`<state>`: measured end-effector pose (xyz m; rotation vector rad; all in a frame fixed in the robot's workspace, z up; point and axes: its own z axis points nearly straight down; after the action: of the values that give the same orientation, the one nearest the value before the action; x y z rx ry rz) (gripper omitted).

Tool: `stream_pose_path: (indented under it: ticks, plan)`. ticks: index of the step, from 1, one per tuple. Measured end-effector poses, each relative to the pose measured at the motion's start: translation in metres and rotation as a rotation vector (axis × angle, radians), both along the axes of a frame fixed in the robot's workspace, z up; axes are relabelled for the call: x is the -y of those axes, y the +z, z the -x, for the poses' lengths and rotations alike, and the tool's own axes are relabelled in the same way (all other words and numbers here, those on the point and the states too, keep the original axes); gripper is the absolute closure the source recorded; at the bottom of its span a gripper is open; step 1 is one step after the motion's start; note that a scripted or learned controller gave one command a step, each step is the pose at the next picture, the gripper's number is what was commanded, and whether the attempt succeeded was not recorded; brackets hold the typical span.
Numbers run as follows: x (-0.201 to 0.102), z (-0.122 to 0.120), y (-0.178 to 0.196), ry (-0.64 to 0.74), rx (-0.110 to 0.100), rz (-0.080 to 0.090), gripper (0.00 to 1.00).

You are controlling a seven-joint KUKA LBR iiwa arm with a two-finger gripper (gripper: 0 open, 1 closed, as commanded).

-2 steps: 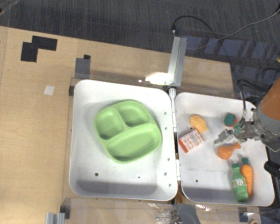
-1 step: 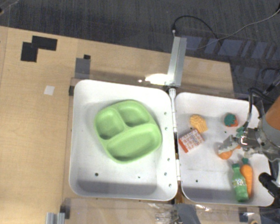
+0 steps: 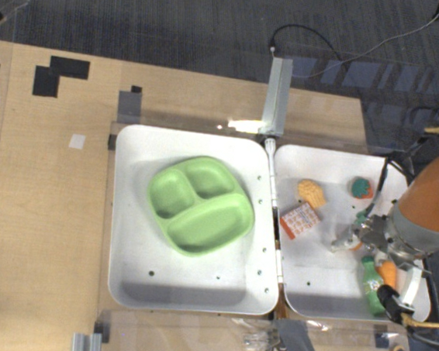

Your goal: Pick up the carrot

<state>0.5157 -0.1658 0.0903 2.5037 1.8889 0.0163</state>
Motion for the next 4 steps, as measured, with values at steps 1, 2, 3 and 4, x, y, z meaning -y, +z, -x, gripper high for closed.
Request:
stream_pose_path:
  ticks: [1, 2, 3, 4]
  plan:
    - [0.026, -0.046, -0.001, -0.009, 0.002, 0.003, 0.0]
    - [-0.006, 0.014, 0.0, -0.194, 0.002, 0.002, 0.0]
    - [-0.009, 0.023, 0.001, 0.17, 0.009, 0.01, 0.0]
    - [0.009, 0.023, 0.0, 0.303, 0.006, 0.008, 0.0]
